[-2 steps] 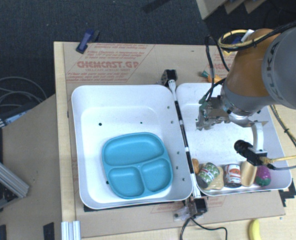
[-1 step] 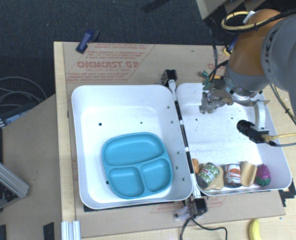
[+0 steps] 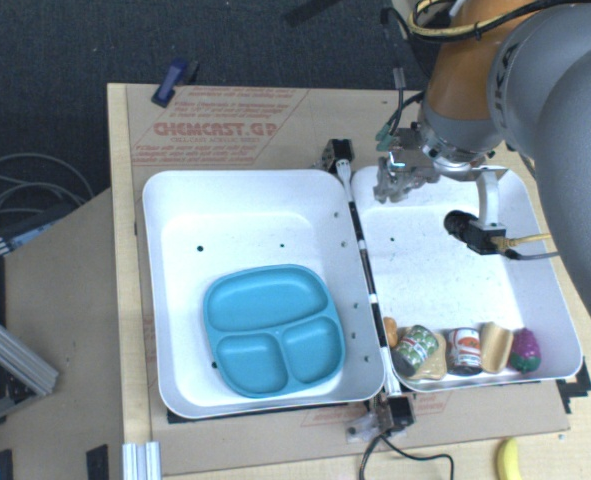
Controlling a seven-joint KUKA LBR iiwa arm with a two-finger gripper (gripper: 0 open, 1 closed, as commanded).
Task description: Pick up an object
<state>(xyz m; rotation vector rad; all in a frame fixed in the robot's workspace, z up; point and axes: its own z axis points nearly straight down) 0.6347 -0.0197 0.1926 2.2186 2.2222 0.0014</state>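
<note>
We see the pick not yet made. In the left shallow white plastic bin (image 3: 175, 208), a pale blue three-compartment plastic tray (image 3: 272, 328) lies toward the near edge, leaving bare floor along the far edge. In the right shallow white plastic bin (image 3: 545, 268), the candidates are lined up against the near wall: a small orange piece (image 3: 389, 330) at the near-left corner, then a green-and-white mottled round item (image 3: 417, 349), a red-and-white can (image 3: 464, 349), a tan cylinder (image 3: 494, 346) and a purple round item (image 3: 525, 348), each touching or just beside its neighbour. The grey arm's two-finger gripper (image 3: 396, 184) hangs over the far-left corner of that bin, well apart from the row; we cannot tell how its jaws are set, and nothing shows between them. We judge the whole grasp remains. The bin's middle floor is open for a descent, but the near wall and tight packing leave little room around each item.
</note>
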